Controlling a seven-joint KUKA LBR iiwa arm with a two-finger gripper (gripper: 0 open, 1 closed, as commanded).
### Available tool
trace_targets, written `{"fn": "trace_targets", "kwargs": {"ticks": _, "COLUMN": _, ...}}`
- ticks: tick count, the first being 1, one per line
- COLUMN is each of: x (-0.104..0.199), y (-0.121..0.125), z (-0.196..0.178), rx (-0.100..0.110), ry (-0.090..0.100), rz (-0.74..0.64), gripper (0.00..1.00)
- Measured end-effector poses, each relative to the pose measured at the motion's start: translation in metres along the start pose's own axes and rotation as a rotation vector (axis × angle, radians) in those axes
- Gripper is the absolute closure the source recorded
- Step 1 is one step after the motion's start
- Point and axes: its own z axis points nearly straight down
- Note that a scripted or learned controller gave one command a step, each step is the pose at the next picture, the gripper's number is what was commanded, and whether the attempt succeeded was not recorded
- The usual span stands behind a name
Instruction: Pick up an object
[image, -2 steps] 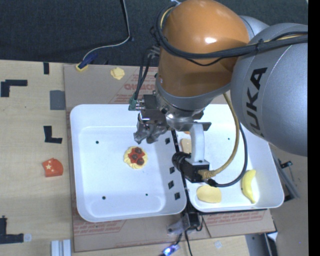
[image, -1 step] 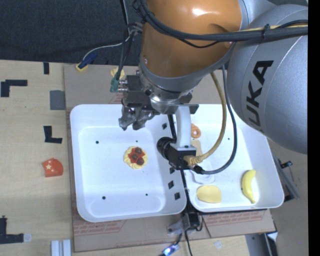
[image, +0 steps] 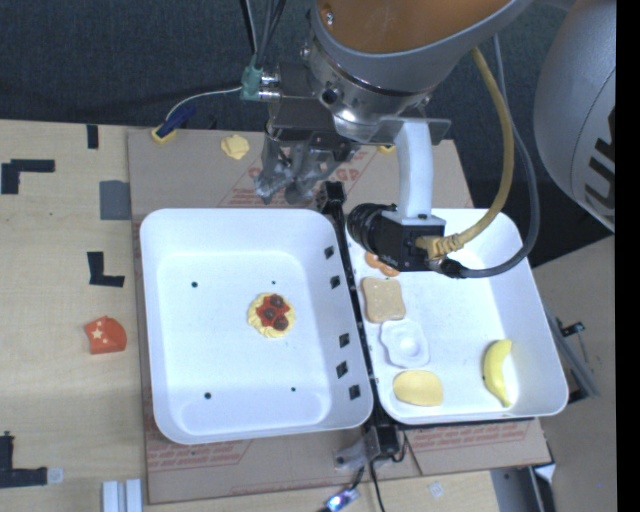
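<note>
A small round tart, yellow with dark red berries, is lying in the left bin; the gripper is hovering above, grip indiscernible.

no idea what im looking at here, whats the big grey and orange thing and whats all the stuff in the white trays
The big grey and orange thing is a robot arm, seen from one camera fixed above the bench and looking down at a slant. Its end effector hangs above the far edge of the left bin; nothing can be seen held in it. That bin holds a small toy pizza. The right bin holds toy foods: a bread slice, a white egg, a yellow piece and a banana. A red piece lies on the bench to the left.
</note>
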Motion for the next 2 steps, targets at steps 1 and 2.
{"fn": "trace_targets", "kwargs": {"ticks": 1, "x": -0.001, "y": -0.005, "z": 0.205, "rx": 0.028, "ry": -0.015, "rz": 0.003, "gripper": 1.0}}
{"fn": "trace_targets", "kwargs": {"ticks": 2, "x": 0.01, "y": 0.049, "z": 0.047, "rx": -0.006, "ry": 0.001, "rz": 0.001, "gripper": 1.0}}
